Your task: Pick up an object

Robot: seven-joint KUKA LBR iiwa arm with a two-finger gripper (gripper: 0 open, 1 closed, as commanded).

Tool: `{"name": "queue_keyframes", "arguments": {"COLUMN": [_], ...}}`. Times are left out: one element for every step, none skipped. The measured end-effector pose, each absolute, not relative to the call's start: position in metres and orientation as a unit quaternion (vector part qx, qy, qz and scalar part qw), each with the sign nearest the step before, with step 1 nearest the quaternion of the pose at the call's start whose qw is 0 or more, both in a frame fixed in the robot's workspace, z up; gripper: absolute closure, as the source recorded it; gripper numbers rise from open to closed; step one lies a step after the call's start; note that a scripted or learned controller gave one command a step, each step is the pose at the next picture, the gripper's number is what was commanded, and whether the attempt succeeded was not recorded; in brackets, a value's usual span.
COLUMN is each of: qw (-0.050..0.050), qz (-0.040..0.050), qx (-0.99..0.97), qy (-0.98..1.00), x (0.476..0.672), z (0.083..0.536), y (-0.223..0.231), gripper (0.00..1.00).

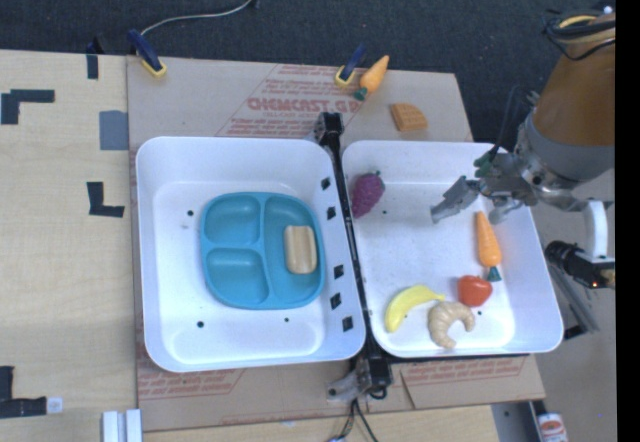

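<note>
You have two white bins side by side: the left bin [160, 260] holds one blue divided tray [240, 250] with one bread piece [300, 249] in its right compartment. The right bin [420, 170] holds five things: one purple grape bunch [367, 193] by the divider, one carrot [487, 240], one tomato [473, 290], one banana [408, 304], one croissant [449, 321] touching the banana. Your hand [478, 201] hangs over the right bin's upper right, fingers spread apart, nothing between them; the carrot lies just below it. The desk is light wood under a cardboard sheet [280, 100], which carries another small carrot [374, 74] and one tan block [408, 117]. Dark carpet lies beyond.
</note>
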State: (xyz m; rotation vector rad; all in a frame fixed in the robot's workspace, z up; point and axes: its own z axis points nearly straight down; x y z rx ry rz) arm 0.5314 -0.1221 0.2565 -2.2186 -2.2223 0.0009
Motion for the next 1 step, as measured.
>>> {"name": "queue_keyframes", "arguments": {"qw": [0.000], "qz": [0.0012], "qx": [-0.707], "qy": [-0.707], "x": [0.5633], "z": [0.2082], "y": [-0.2078], "gripper": [0.00]}}
